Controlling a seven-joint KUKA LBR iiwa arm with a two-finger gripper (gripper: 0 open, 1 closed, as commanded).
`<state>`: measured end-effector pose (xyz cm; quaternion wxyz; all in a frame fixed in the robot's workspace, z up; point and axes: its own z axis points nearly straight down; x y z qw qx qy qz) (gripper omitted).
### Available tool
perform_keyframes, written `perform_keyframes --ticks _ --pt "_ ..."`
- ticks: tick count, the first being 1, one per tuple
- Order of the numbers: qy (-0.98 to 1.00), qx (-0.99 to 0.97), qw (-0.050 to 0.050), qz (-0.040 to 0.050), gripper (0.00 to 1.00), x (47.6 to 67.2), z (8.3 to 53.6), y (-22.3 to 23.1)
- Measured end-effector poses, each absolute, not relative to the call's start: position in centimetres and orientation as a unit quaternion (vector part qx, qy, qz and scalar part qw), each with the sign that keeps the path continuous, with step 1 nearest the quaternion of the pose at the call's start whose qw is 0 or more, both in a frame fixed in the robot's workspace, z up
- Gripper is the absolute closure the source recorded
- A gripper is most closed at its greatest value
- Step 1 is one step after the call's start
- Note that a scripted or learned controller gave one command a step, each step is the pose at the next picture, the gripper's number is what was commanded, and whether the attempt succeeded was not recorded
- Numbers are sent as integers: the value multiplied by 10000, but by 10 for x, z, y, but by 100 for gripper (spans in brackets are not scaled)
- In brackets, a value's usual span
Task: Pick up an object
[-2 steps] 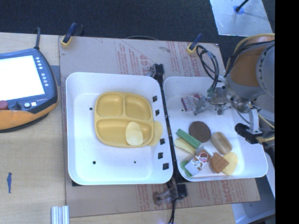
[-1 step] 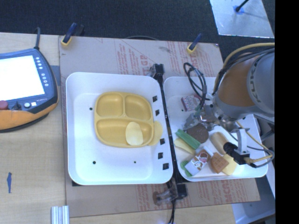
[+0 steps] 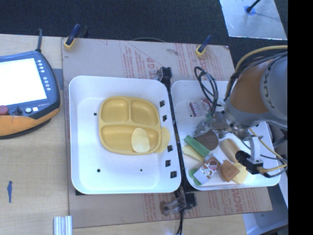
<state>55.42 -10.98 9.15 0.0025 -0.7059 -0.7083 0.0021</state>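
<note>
Pincer (image 3: 211,126) lowered in right bin (image 3: 182,94); its spread cannot be told. Brown round piece (image 3: 209,141) just below it judged light, rigid; best gripped across edges.

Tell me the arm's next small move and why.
Probably a short straight descent. The end effector hangs over the right bin, just above the brown round piece among crowded toy food, with the green stick close beside it. I can't see any item between its tips yet.
</note>
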Motion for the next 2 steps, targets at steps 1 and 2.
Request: perform_keyframes --ticks 1,2 --pt "-7080 -7062 24 19 0 547 92 -116" --pt "-7079 -7063 3 8 0 551 92 -118"
